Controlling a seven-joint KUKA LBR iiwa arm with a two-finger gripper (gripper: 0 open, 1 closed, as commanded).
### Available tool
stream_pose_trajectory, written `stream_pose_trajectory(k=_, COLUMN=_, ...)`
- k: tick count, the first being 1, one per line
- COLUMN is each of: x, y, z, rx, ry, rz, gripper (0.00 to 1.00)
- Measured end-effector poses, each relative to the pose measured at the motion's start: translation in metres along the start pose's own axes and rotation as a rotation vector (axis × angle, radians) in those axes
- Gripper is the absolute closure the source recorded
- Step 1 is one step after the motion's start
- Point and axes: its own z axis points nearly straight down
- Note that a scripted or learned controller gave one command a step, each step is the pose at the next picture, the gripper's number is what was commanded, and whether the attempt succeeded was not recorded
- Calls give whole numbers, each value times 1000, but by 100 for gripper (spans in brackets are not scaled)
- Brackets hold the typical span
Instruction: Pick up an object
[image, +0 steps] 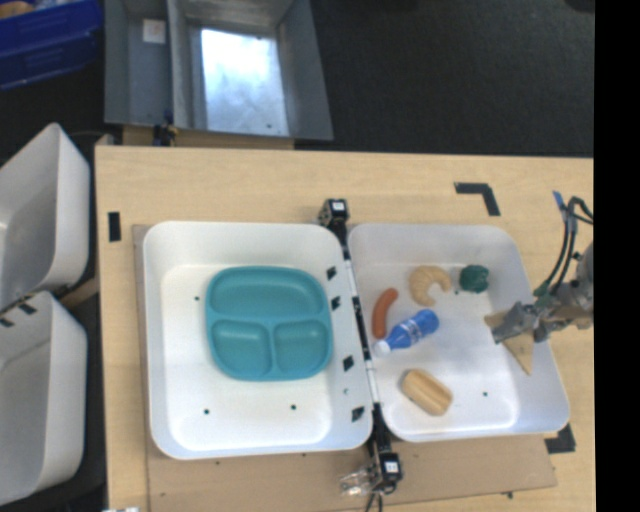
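Observation:
The right bin (500, 415) holds a red-brown sausage (382, 312), a tan croissant (432, 283), a dark green round object (474, 278), a small blue bottle with a white cap (408, 331) and a tan bread roll (427, 391). My gripper (508, 340) hangs over the right side of this bin, to the right of the bottle and below the green object. Its two fingers stand apart, open, with nothing between them. It touches none of the objects.
The left bin (170, 400) carries a teal divided plate (268, 322). A hinge strip with black clips (352, 330) runs between the bins. A grey metal chute (235, 70) stands beyond the bench. White containers (35, 220) sit at the left.

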Motion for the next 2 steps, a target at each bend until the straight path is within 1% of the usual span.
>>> stream_pose_trajectory(k=1, x=1, y=6, z=-62, rx=1, ry=0, rz=-1, gripper=100)
stream_pose_trajectory(k=2, x=54, y=21, z=-66, rx=2, ry=2, rz=-3, gripper=100)
